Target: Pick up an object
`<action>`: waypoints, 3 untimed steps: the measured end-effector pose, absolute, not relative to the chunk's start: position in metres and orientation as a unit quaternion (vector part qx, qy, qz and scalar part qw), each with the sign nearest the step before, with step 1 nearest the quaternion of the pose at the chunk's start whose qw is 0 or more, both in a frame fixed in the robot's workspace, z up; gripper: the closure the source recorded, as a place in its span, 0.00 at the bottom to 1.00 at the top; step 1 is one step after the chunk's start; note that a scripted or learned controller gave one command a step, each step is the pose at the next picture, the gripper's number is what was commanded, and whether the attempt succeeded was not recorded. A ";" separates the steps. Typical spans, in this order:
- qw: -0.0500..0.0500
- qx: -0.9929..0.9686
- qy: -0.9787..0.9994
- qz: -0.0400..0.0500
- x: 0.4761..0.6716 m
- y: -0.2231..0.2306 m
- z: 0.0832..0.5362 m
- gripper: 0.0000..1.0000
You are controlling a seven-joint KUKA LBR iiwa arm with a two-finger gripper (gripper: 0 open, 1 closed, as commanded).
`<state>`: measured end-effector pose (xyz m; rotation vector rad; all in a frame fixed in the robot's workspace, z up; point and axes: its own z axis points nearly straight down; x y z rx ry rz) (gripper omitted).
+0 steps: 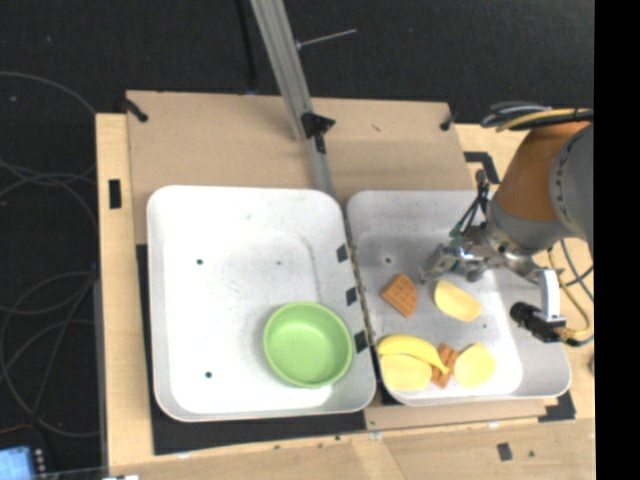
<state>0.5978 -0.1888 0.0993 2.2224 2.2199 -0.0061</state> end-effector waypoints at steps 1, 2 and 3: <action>0.002 0.708 0.706 0.000 0.599 -0.189 0.112 1.00; 0.002 0.706 0.708 0.002 0.595 -0.182 0.164 1.00; 0.004 0.706 0.709 0.002 0.598 -0.184 0.229 1.00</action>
